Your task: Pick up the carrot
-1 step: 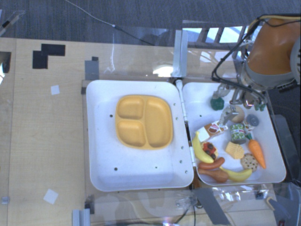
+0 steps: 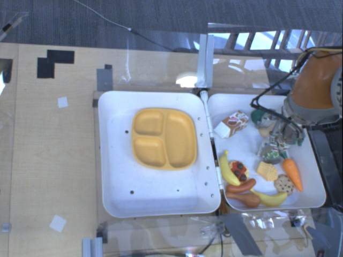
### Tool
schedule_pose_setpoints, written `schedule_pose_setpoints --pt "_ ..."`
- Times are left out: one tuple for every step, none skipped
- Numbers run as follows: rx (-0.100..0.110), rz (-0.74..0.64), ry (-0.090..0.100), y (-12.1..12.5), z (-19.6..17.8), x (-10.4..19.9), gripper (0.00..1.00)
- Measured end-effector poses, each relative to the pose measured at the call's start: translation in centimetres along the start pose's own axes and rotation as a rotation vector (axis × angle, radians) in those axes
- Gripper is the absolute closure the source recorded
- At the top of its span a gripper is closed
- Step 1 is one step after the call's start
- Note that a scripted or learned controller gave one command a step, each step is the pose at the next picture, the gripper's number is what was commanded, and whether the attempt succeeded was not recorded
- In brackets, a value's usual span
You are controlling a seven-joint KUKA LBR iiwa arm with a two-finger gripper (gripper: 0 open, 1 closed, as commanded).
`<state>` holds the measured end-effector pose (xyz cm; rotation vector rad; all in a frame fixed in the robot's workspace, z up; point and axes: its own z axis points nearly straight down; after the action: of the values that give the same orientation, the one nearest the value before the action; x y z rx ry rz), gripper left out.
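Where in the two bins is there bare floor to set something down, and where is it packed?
The left bin has a bare white margin all around the yellow divided plate, widest along its near edge. The right bin is crowded: carrot, bananas, sausages, cookie and cheese cluster near, with the gripper above them. Its far-left corner, beyond the carton, is bare.

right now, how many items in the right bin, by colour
Yellow: 3 (two bananas, cheese)
Orange: 1 (carrot)
Red-brown: 2 (sausages)
Brown: 2 (cookie, carton)
Total: 8, leaving out what sits under the gripper.
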<state>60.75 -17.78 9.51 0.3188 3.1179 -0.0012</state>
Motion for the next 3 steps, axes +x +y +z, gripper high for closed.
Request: schedule_pose_setpoints --pt "0.002 -0.138 -0.011 -4.7 0.4 8.2 0.00" --pt "0.003 -0.146 -0.022 -4.4 -0.9 7.8 1.00" --pt "0.004 -0.176 -0.016 -4.6 -12.4 7.9 1.00"
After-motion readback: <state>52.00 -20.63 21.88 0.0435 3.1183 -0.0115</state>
